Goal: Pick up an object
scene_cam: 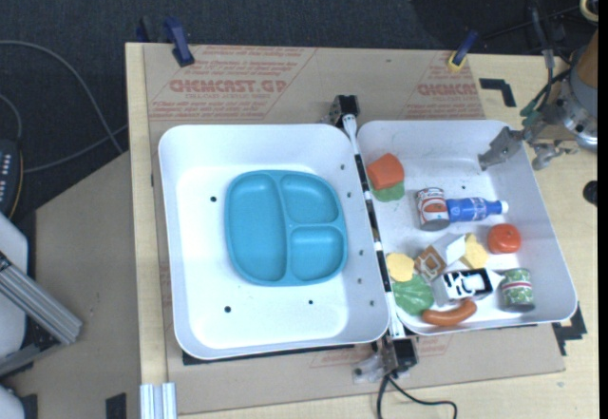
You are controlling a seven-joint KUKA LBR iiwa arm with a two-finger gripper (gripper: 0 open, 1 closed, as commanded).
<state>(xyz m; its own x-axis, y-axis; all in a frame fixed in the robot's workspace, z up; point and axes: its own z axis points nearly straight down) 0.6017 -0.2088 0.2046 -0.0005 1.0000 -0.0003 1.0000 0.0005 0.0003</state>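
The arm is reaching in from the right, and its gripper [518, 149] is hanging over the far right corner of the right bin [560, 289]. The two fingers are standing spread apart, with nothing between them. So I'd judge this to be the approach step: no object has been picked, and the tool is sitting above a bare patch of bin floor, apart from everything.

The candidates are all lying in that right bin. An orange block [386, 172] is sitting near the divider, a small can [432, 207] and a blue bottle [473, 210] are lying just beside each other in the middle, and an orange ball-like toy [504, 238] is resting nearer the right wall. Toward the near end a crowded heap is waiting: a green piece [412, 295], a sausage [447, 314], a black-and-white box [466, 283] and a little green jar [518, 291]. The left bin [180, 218] is carrying a blue divided plate [285, 225].

The next move, I think, is calling for travel toward the bottle or can, the nearest pieces, then a straight descent with the fingers straddling one alone.

The arm's wrist is being cut off at the picture's edge, and the heap's small yellow and brown bits are too tangled to name.
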